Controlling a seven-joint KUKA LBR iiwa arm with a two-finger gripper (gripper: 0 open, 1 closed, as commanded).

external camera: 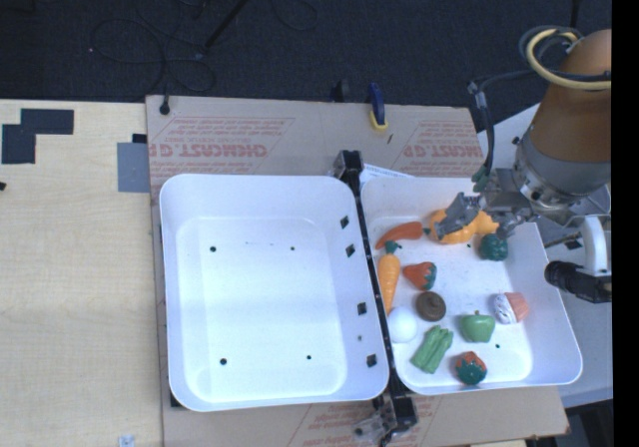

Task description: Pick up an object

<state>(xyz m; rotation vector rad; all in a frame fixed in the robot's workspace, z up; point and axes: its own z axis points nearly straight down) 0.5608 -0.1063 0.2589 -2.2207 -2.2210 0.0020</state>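
Landmark for all places: the black divider (361, 265) where the two white bins meet.

Item 1. Strawberry-like red piece with green top (470, 367), nearest the camera, well right of the divider, near the front rim of the right bin (559, 355).

Item 2. Green ridged vegetable (432, 348), a little right of the divider's near end, lying tilted. A white ball (401, 325) sits just beside the divider, touching or nearly touching it.

Item 3. Green pepper (477, 325) and a white-and-red piece (508, 308), further right of the divider. A brown round piece (430, 306) lies between them and the divider.

Item 4. Carrot (387, 275), lengthwise just beside the divider. A red pepper (420, 275) lies just right of it.

Item 5. Red-orange chili (400, 232), near the divider's far half.

Item 6. Dark green round piece (492, 247) and a yellow-orange object (467, 227), well right of the divider, at the far side of the bin.

Item 7. Pincer (461, 214), low over the yellow-orange object, on the grey arm (569, 146). Whether it is released or clenched cannot be told at this size.

Item 8. Left bin (190, 235), left of the divider, on the desk (70, 275).

Risk, as judged: the likely target is the yellow-orange object, and it is crowded. The dark green piece just beside it could be nudged or pinched along with it. A curved, smooth toy may squirt out of a closing grip. A descent slightly off-centre would close on air, or press the toy into the bin floor.
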